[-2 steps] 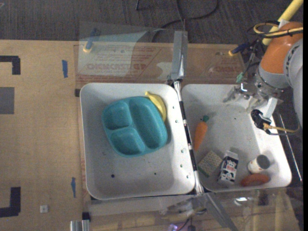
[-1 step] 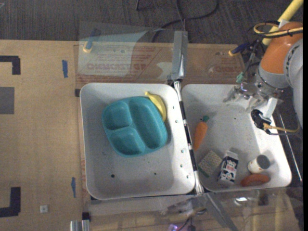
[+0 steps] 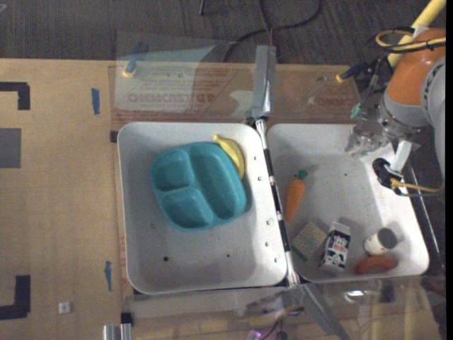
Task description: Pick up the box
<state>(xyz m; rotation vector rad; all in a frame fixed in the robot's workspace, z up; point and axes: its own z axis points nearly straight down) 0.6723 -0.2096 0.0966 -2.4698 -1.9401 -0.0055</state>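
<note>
A: Camera view, one pass. The milk carton (image 3: pixel 335 246), the box the task means by my reading, stands in the right bin (image 3: pixel 333 168), down at about 6 o'clock of that bin. It leans a little, cow print facing up.

B: Neighbours?

A: Tight. A tan sponge-like square (image 3: pixel 309 239) just beside it at 9 o'clock. A small cup (image 3: pixel 381 241) and a reddish sausage-shaped toy (image 3: pixel 375 264) off at 3 to 4 o'clock, apart from it. A toy carrot (image 3: pixel 294 196) lies along the bin's left wall, 10 o'clock of the carton.

B: And the arm?

A: The tool (image 3: pixel 366 139) hangs over the bin's 1 o'clock corner, well apart from the carton. Too blurred against the rim to tell whether it is spread or closed. Nothing visible in it.

B: So the grasp is not begun.

A: My judgement, yes. It would need to travel toward 7 o'clock. The square crowding the carton's one side could foul a finger.

B: Left bin?

A: The left bin (image 3: pixel 141 261) holds a teal divided plate (image 3: pixel 198 186) with a banana (image 3: pixel 232 153) tucked under its 1 o'clock edge. Both bins sit on the counter (image 3: pixel 56 211).
</note>
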